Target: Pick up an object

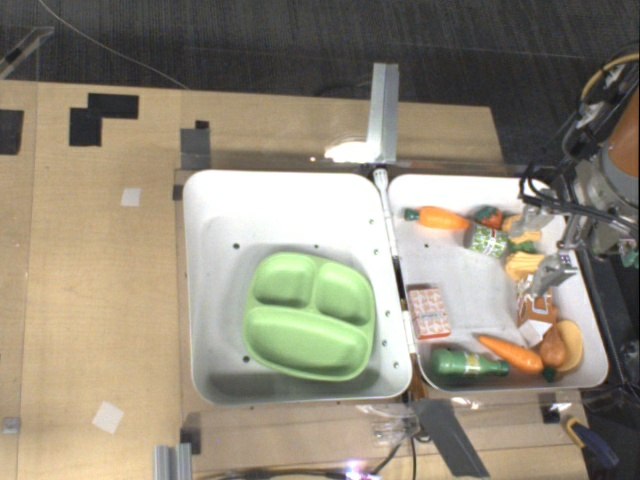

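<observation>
Pincer (548, 280) hung at right edge of frame, over right white plastic bin (455, 268); whether released or clenched could not be told. Just below it: orange-and-white packet (537, 311), plastic carrot (510, 353), brown pear-shaped toy (563, 345), green bottle (466, 365). Judgement: descend straight on one item, avoiding bin wall and neighbours.

A: The grey arm with its orange band (622, 153) runs off the right edge, so little of it shows.

B: And the two-finger gripper (553, 273)?

A: Too small and cluttered; its fingers' state can't be read. The small red-and-white printed box (428, 311) has lettering too fine to read.
</observation>
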You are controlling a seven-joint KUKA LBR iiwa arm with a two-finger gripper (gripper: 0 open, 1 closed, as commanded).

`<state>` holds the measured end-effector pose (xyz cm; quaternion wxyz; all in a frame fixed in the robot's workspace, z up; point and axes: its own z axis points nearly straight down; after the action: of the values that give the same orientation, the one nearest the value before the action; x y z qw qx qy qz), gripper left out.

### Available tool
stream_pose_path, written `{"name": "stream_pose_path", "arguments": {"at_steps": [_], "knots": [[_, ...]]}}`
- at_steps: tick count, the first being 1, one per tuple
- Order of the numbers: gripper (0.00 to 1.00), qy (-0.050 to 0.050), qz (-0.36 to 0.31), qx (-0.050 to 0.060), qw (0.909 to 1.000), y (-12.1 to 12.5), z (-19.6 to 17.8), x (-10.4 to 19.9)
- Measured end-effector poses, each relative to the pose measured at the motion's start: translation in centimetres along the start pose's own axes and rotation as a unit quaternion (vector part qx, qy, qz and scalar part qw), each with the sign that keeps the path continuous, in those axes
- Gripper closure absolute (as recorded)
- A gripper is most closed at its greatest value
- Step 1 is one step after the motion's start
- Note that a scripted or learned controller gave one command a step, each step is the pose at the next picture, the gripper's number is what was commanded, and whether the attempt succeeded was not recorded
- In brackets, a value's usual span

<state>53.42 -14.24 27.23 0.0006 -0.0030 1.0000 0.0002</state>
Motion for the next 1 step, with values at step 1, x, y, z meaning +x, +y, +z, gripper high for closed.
{"name": "stream_pose_path", "arguments": {"at_steps": [1], "knots": [[0.00, 0.005, 0.067, -0.001, 0.9978, -4.56, 11.17, -0.07]]}}
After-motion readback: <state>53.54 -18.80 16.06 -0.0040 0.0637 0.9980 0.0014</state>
